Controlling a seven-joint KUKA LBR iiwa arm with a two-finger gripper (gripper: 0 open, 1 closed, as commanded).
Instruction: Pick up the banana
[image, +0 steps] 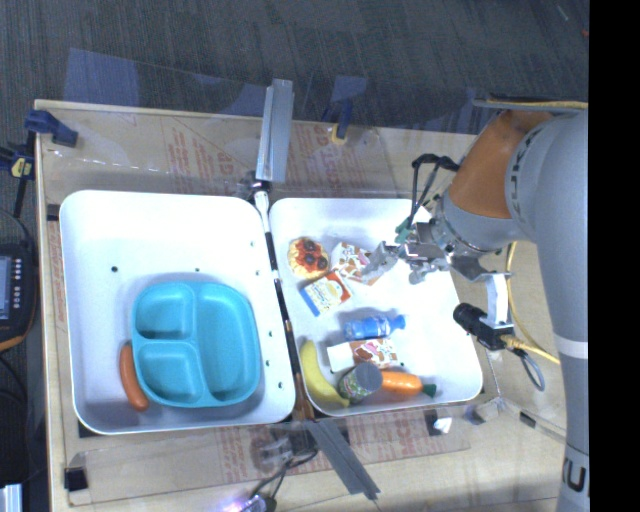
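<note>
Behind a can (359, 381), banana (317, 374) partly hidden.

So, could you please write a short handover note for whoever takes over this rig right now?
End effector: low over the upper part of the right bin, beside a snack packet, holding nothing that can be seen.
Banana: lies along the right bin's lower left edge, next to a can and a carrot, well away from the end effector.
Left bin: blue tray and a sausage.
Done: nothing; the banana is not picked up.
Left: move to the banana, grasp it and lift.
</note>
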